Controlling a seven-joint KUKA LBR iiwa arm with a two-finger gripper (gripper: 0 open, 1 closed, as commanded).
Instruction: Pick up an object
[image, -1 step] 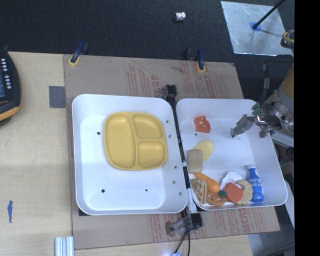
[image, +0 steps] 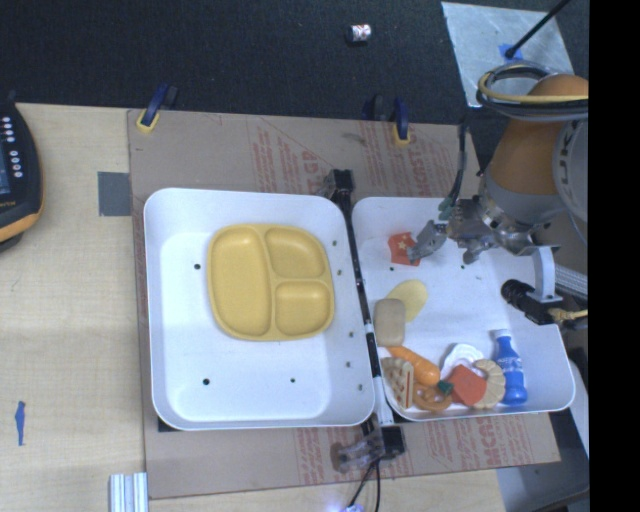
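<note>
Faint red print on cardboard sheet (image: 290, 150) under bins, not legible.

One fixed camera, high above the worktop (image: 80, 330), looking down at a slant.

It stands far enough back to take in both white bins: the left bin (image: 170, 300) and the right bin (image: 545, 345), with the arm (image: 530, 150) entering from the right edge.

The arm (image: 540, 150) is cut off at the right side of the view, so its upper links cannot be seen. The gripper (image: 440, 238) is too small and blurred to read its state. Toys heaped in the right bin (image: 560, 350) overlap, hiding each other's outlines; a black device (image: 15, 170) is cropped at the left edge
</note>
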